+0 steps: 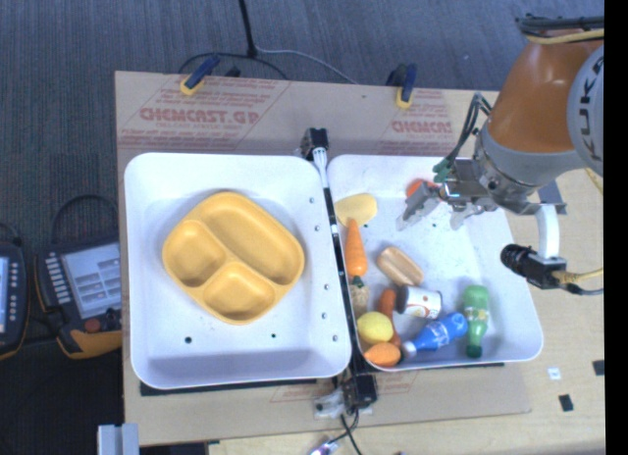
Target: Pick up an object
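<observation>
Arm (549,80) — grey, orange-banded, reaching in from the right, wrist bent down over the upper part of the right bin (510,340). Gripper (439,210): two fingers spread apart, nothing between them, tips above bare bin floor. Small red-orange item (419,187) just beside the gripper, partly hidden; identity unclear. Right bin contents, clustered along its left wall and lower edge: pale yellow piece (356,208), carrot (355,250), bread roll (399,266), white cup (423,300), lemon (374,327), orange fruit (384,353), blue bottle (441,333), green bottle (475,318) — several overlapping, so outlines are hard to separate. Left bin (157,345): one yellow divided tray (233,256), centred. Arm's upper links cut off at the frame edge.
</observation>
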Robot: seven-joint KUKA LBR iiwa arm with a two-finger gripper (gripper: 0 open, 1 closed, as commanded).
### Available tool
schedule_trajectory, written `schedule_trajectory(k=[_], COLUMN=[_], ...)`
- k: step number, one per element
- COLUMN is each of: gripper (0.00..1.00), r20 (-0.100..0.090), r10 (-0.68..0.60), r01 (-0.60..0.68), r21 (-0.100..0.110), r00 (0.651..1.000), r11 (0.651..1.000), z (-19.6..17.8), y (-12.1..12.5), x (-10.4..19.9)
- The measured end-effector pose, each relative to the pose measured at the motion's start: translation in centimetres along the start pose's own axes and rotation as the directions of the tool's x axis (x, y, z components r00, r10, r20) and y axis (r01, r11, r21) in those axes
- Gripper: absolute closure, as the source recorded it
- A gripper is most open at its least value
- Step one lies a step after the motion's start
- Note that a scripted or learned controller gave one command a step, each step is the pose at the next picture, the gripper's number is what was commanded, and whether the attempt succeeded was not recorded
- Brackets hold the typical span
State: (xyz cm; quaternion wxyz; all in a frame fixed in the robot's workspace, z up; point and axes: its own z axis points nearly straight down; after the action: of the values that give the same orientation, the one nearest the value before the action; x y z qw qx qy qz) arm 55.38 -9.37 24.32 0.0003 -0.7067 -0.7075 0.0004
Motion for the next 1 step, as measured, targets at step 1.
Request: schedule_trajectory(k=[1], gripper=[0.00], r20=[-0.001], r10=[-0.047], r01=[0.047], r21=[0.002], r00=[0.999], r11=[0.999], z=[8.29], y=[-4.83], x=[0.01])
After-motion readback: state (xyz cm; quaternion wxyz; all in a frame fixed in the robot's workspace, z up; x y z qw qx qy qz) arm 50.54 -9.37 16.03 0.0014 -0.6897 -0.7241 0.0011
